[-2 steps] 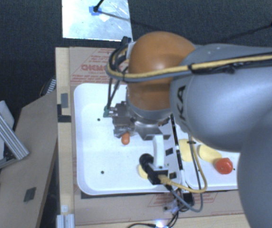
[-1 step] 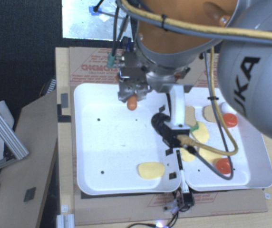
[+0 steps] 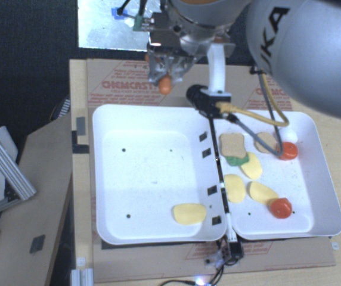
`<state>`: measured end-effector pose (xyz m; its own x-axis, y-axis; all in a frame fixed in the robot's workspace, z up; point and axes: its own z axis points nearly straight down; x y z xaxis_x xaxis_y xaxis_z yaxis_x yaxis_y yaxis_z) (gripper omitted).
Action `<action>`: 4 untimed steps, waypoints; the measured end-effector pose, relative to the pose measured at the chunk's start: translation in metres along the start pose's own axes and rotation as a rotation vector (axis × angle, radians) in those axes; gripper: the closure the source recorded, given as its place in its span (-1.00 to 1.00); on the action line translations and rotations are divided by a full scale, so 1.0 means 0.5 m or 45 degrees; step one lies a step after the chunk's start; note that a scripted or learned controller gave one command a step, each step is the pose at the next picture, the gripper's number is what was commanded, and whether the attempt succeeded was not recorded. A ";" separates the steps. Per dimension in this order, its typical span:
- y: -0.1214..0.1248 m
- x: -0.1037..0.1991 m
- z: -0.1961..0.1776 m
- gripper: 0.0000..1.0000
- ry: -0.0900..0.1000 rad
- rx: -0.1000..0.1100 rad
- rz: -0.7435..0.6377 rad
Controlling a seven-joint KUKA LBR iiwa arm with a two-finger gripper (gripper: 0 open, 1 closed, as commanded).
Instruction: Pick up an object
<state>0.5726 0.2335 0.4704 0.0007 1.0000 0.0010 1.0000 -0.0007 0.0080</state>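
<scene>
The grey two-finger gripper [image 3: 166, 76] hangs raised beyond the far edge of the left white bin [image 3: 108, 159], clamped on a small orange rounded piece [image 3: 165, 86]; lift steadily, keeping the squeeze even so the piece cannot slip

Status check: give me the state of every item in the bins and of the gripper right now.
gripper: raised above the left bin's far edge, shut on a small orange piece
left bin: holds one yellow piece
right bin: holds bread slice, green piece, three yellow pieces, two red pieces
</scene>
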 end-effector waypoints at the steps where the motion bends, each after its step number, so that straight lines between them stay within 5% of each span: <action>1: 0.199 -0.004 -0.047 1.00 0.002 -0.006 -0.004; 2: 0.161 0.001 0.103 1.00 -0.002 0.016 -0.003; 3: 0.152 0.003 -0.141 1.00 0.004 -0.003 -0.008; 4: 0.193 0.001 -0.005 1.00 -0.003 0.011 -0.002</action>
<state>0.6690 0.2340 0.4737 -0.0012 1.0000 -0.0012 1.0000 0.0012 -0.0009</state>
